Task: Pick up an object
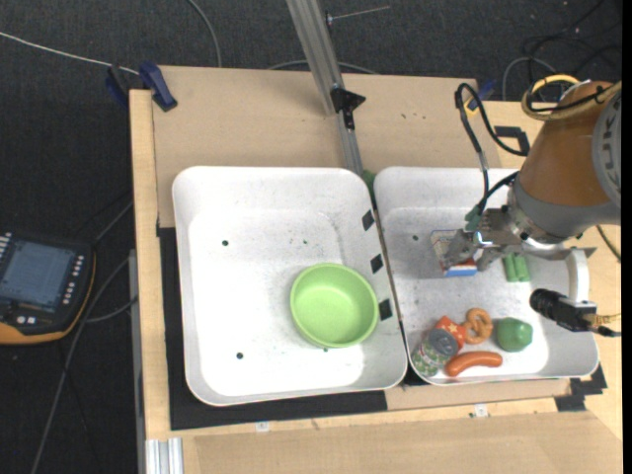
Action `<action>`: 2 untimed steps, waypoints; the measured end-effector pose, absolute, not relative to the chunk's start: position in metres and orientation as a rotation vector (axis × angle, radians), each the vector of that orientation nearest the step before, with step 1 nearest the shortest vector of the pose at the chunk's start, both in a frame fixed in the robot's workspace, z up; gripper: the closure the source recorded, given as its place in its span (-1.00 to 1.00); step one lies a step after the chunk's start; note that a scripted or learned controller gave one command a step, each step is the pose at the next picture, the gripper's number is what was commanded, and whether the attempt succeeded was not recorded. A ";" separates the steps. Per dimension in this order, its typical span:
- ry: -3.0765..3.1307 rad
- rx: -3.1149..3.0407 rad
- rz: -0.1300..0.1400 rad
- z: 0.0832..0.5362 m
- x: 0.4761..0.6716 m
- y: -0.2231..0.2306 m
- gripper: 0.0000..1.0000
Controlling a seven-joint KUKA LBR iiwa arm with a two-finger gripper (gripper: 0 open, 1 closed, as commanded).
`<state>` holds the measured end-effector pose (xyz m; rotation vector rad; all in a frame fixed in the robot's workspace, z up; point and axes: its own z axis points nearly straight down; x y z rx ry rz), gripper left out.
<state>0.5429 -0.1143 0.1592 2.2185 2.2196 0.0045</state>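
The tool (460, 252) hangs low in the right bin (415, 205), near its middle, right over a small block (460, 270) with red and blue edges. Whether it grips the block, or how wide it stands, I cannot tell. Just right of it lies a green block (515, 266). Along the bin's near wall sit a green ball (513, 334), a pretzel (478, 323), a red sausage (474, 362) and a can (436, 345). The left bin (247, 215) holds a green bowl (334, 305). Both bins rest on the counter (247, 107).
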 end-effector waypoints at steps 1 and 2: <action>2.220 2.218 0.005 0.204 0.544 -0.114 1.00; 2.226 2.216 0.004 0.219 0.544 -0.066 1.00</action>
